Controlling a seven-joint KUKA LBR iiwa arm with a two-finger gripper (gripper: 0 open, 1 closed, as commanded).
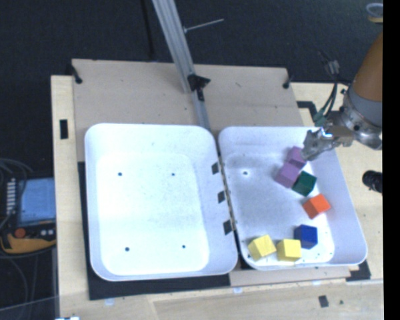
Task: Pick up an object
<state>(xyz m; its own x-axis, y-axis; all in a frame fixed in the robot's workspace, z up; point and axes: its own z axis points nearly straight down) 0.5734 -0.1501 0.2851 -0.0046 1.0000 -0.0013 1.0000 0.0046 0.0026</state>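
Grey gripper (315, 143) above purple block (291, 169), finger state unclear; no legible writing.

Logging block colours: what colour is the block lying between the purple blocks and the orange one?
Dark green, in the right bin, seen in the camera view.

Orange-banded arm (368, 72) with grey metal wrist, thin green cables, and small silvery pincer (315, 143).
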